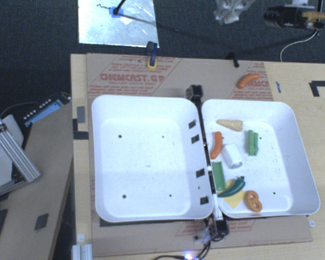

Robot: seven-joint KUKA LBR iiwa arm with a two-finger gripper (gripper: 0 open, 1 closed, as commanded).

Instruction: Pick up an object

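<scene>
Nearest me, at the right bin's (300, 145) six o'clock, lay a pretzel (253, 200), small, looking brittle, awkward to pinch. Just beyond it a dark green pepper (233, 187) crossed a yellow wedge (234, 198), beside a green stick (219, 175). At the centre sat the white cylinder (232, 155): light and stiff, I judged, maybe slick, best taken across its round sides. An orange sausage (217, 144) lay at nine o'clock, a green pod (252, 143) at three, a pale cone (230, 125) at twelve. Another sausage (248, 80) lay outside on the board. Farthest off hung the gripper (231, 7), blurred; its jaws I couldn't tell.
</scene>
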